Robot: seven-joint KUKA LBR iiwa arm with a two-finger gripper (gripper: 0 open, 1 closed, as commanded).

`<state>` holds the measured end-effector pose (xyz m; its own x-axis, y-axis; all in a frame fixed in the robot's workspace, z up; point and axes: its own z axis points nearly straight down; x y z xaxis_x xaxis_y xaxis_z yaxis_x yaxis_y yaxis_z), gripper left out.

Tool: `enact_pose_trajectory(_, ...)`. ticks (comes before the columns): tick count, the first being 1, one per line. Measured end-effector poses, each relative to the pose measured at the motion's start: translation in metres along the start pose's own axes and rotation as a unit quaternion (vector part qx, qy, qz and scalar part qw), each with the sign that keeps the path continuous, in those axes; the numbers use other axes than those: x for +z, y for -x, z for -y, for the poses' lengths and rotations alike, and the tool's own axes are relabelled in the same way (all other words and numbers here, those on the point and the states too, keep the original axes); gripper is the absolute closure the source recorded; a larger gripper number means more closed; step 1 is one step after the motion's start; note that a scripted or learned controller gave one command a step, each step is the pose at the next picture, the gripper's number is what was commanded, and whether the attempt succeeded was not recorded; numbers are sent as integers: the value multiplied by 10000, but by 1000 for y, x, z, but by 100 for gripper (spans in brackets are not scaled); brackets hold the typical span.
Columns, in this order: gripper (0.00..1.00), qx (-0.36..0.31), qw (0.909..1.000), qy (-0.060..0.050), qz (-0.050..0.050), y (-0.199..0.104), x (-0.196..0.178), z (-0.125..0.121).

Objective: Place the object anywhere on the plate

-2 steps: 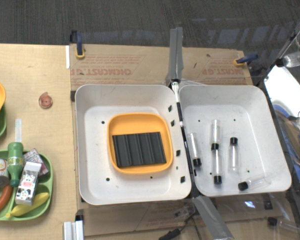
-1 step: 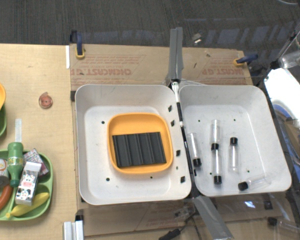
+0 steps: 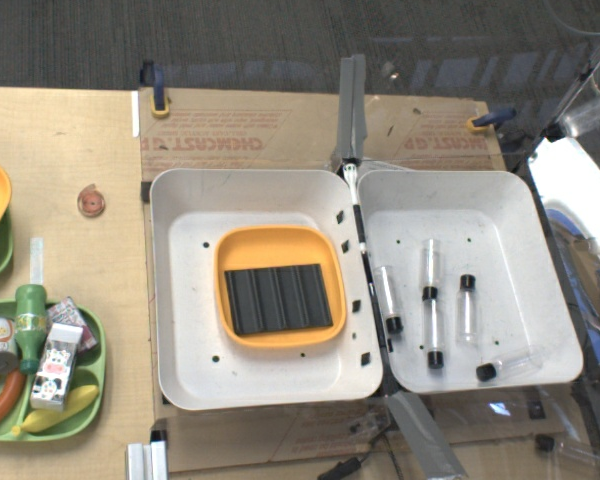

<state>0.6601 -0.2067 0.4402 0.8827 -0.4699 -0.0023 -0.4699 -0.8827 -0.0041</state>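
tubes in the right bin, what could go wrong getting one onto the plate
1. The clear tubes are thin and round, so one could slip or roll from a grasp.
2. One tube lies against the bin's left wall, leaving little room for fingers.
3. The yellow plate already bears a dark ridged block; a tube set on it might roll off.

Orange plate [image 3: 280, 250] in left bin [image 3: 180, 268], tubes [image 3: 430, 303] in right bin [image 3: 520, 218]

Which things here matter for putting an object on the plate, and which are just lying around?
For the job:
orange plate in the left bin
clear tubes in the right bin

Lying about:
green tray of toy food
green bottle
small pink disc
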Motion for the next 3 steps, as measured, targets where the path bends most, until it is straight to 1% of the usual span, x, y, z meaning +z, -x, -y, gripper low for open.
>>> enact_pose_trajectory(1,100,-1405,9901,-6,-3,-6,0,-12)
enact_pose_trajectory(3,100,-1461,9893,-16,-12,-6,3,-11)
